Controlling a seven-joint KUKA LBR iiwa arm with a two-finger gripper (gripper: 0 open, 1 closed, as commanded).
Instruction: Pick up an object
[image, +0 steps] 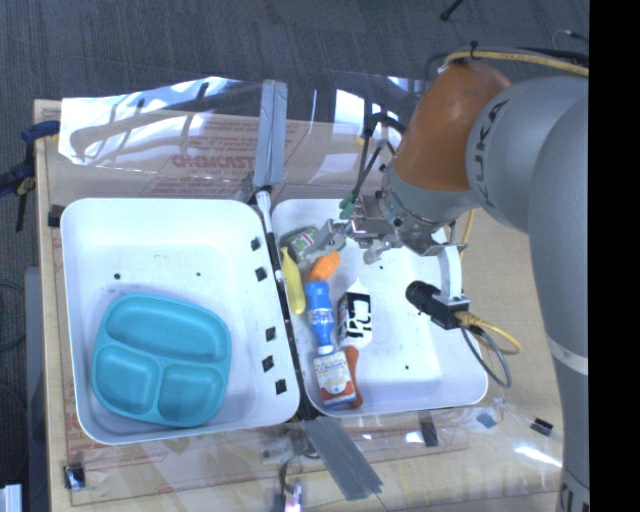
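The right bin (455, 375) holds a cluster of objects along its left side. A yellow banana-shaped piece (292, 285) lies by the divider, with a small orange item (324, 266) beside it. A blue bottle (319, 314) points down toward a bottle with a red-orange label (336, 376). A black and white packet (357, 315) lies to their right. A grey-green object (301, 241) sits at the bin's top left. My gripper (345, 233) hangs low over the bin's upper part, just right of the grey-green object and above the orange item.
The left bin (150, 235) carries a teal compartment tray (160, 360) in its lower half. A black plug with a yellow cable (440, 303) hangs from the arm over the right bin. The arm's big grey and orange body (470, 120) covers the upper right.
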